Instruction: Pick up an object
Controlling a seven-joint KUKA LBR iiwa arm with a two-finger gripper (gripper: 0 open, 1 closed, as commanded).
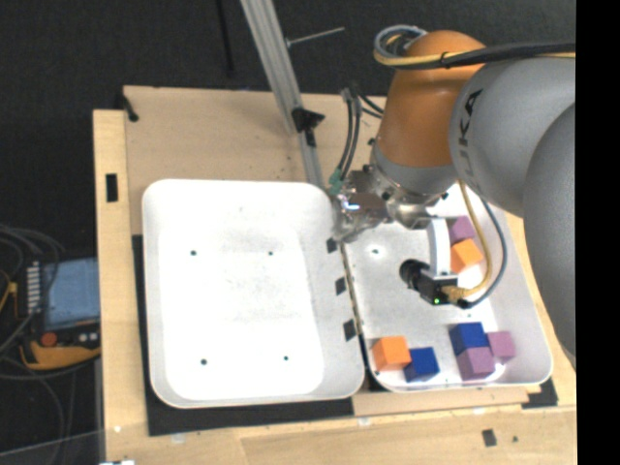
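Grey arm [523, 114] over the right bin [387, 289], gripper [351, 216] low at its far left corner, opening and hold cannot be told, orange block [392, 352] touching blue block [422, 363] on the near edge, purple blocks [477, 361] towards the near right corner, left bin [242, 279] alongside.

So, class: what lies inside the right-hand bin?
Near its front edge: an orange block, two blue blocks and two purple blocks. Further back, another purple block and another orange block beside the arm. The arm covers the back of the bin, so anything there is hidden.
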